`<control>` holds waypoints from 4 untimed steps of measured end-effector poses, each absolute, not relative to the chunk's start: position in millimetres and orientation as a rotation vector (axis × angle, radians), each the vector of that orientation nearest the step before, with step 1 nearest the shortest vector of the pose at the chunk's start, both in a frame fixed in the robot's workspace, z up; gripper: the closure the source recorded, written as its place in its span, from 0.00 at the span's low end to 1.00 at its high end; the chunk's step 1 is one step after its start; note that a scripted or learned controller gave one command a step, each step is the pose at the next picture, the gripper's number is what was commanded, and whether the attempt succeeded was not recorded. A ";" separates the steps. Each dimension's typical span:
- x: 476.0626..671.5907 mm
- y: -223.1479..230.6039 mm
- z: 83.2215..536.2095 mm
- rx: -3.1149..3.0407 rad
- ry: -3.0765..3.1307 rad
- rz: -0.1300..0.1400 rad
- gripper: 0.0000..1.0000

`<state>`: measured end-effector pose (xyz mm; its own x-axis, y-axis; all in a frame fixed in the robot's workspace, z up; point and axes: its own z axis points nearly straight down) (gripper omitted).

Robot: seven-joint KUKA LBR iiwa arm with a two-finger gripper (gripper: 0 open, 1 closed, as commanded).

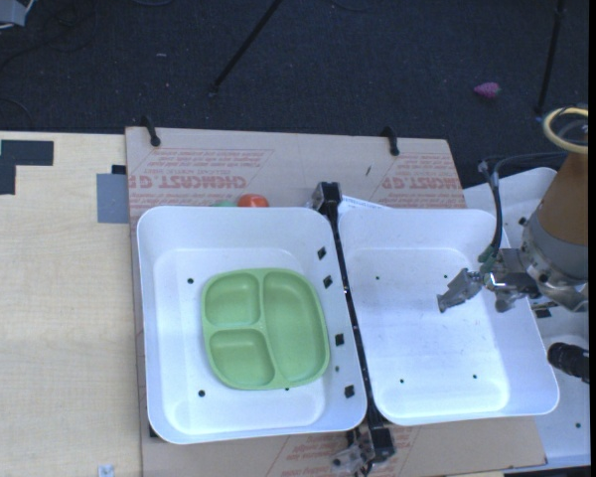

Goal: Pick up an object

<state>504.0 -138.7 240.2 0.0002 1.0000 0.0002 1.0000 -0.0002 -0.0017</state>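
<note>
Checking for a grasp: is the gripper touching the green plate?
Apart. The camera view shows the gripper over the right bin, while the green plate lies in the left bin, across the divider.

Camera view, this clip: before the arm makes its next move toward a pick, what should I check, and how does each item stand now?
1. A pickable object is present: ok, a green divided plate lies in the left bin.
2. Plate unobstructed from above: ok.
3. Gripper positioned over the plate: not ok, it hangs over the right bin.
4. Gripper carrying nothing: ok, nothing shows between its fingers.
5. Orange object behind the left bin reachable: cannot tell.
</note>
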 end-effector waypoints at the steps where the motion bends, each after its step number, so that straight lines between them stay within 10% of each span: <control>1: 507.0 -145.9 191.6 -2.217 -2.216 0.007 0.00; 3: 507.5 -140.9 85.8 -2.221 -2.218 0.002 0.00; 4: 508.3 -142.1 98.0 -2.228 -2.212 0.001 1.00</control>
<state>508.3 -142.1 98.0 0.0070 1.0000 0.0012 1.0000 -0.0070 -0.0019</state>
